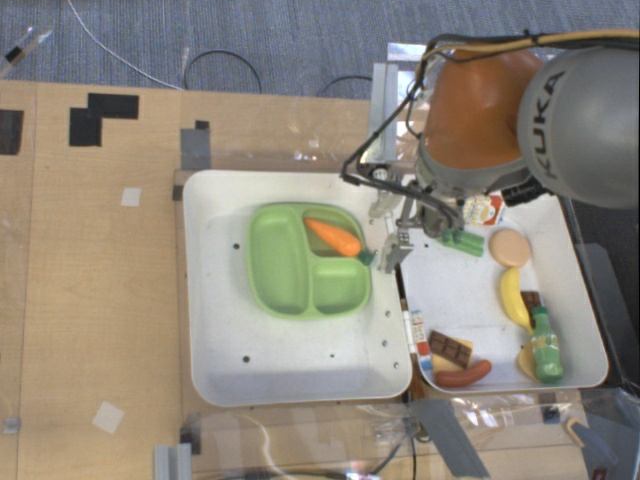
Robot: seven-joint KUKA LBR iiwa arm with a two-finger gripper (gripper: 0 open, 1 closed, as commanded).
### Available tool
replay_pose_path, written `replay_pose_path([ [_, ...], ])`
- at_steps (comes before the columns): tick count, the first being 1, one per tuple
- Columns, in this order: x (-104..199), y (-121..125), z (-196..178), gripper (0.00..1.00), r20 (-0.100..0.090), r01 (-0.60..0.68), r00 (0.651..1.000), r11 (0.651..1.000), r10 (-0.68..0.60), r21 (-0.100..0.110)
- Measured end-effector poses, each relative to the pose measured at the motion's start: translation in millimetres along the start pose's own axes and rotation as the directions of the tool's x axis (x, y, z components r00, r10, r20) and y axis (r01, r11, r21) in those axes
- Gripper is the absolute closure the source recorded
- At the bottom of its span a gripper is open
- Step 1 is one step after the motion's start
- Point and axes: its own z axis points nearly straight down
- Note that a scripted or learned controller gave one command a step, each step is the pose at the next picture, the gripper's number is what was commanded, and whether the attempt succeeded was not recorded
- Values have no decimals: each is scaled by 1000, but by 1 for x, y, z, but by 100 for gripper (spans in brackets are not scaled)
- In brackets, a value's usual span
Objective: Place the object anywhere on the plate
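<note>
The carrot [333, 236] lies in the green plate [275, 268], in its upper right compartment, at about two o'clock from the plate's middle. Its leafy end points toward four o'clock and reaches the plate's rim. Judging by that, the object is already where the task wants it, lying flat and steady against the divider.

The gripper [395, 248] hangs just past the plate's three o'clock edge, over the seam between the two bins. Nothing sits between its fingers, and whether they are spread or closed I cannot tell from this slant. The arm [480, 108] reaches in from three o'clock, so it probably stands there because it works from that side.

The plate rests in the left bin [230, 368], a shallow white tray. The right bin [450, 288] holds the spare toys: a banana [513, 298], a green bottle [545, 353], a sausage [462, 374], a chocolate bar [450, 348] and a tan round piece [510, 248]. Both bins sit on a wooden bench [90, 288]; blue carpet [250, 18] with a thin cable lies at twelve o'clock.
</note>
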Motion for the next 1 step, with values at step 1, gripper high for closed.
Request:
replay_pose_path([
  [1,0,0,0,0,0,0,1000,1000,0,0],
])
